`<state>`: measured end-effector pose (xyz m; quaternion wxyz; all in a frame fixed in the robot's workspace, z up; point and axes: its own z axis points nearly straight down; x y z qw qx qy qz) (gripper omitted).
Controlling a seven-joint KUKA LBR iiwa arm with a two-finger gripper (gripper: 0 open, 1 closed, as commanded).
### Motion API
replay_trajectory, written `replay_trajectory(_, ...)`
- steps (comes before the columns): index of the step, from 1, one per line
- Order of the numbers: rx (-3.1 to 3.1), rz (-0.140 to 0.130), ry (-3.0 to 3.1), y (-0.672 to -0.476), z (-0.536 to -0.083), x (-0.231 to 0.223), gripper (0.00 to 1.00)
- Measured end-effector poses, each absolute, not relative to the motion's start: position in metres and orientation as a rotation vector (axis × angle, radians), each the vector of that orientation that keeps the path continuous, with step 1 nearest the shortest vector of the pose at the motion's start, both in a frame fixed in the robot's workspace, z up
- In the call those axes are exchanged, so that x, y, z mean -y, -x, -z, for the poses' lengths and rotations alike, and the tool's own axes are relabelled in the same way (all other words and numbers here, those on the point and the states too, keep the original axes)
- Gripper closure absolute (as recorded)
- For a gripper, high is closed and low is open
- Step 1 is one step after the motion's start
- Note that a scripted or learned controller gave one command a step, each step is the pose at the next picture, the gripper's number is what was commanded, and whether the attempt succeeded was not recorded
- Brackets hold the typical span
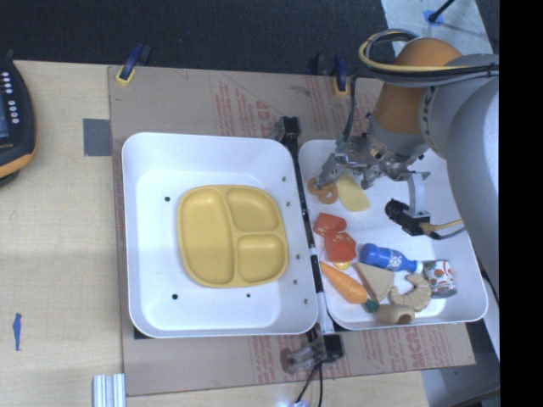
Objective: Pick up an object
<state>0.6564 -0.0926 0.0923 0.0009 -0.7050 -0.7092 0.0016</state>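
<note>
A cardboard-covered bench (212, 100) bears two white bins; the left bin (153, 312) holds a yellow divided tray (232, 234). The gripper (344, 175) hangs low over the right bin's (454, 308) far corner, seemingly just above a pale yellow piece (354, 196); whether it grips anything, I cannot tell, while toy food lies nearer

Light wooden bench (59, 253) with a brown cardboard sheet (212, 100) clamped down on it. Far side drops off to a dark, almost black floor (187, 15).
</note>
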Motion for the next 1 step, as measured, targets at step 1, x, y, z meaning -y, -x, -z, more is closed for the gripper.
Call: replay_trajectory(1,2.230,-0.001,2.214,-0.6575,-0.1042,0.0934,1.00)
